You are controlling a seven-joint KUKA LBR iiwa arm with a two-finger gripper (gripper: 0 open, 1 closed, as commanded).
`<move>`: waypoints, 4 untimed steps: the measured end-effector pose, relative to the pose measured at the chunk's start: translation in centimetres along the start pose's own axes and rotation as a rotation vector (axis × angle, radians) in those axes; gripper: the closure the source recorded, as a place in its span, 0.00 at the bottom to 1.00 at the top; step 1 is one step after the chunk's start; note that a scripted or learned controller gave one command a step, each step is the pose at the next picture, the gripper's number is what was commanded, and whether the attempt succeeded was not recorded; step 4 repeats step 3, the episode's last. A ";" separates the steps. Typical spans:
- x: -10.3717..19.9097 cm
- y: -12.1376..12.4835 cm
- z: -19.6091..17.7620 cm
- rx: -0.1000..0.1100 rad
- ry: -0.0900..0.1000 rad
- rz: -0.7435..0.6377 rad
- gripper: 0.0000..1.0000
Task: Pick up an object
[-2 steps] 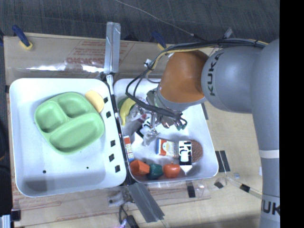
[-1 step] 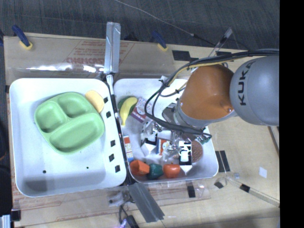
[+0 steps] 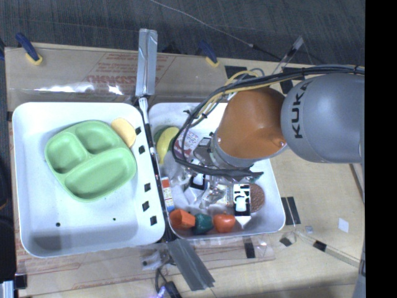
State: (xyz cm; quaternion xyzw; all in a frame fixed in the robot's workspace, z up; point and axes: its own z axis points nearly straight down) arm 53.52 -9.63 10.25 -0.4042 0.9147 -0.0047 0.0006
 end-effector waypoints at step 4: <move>-5.4 -6.4 -7.4 -0.005 -0.006 0.206 1.00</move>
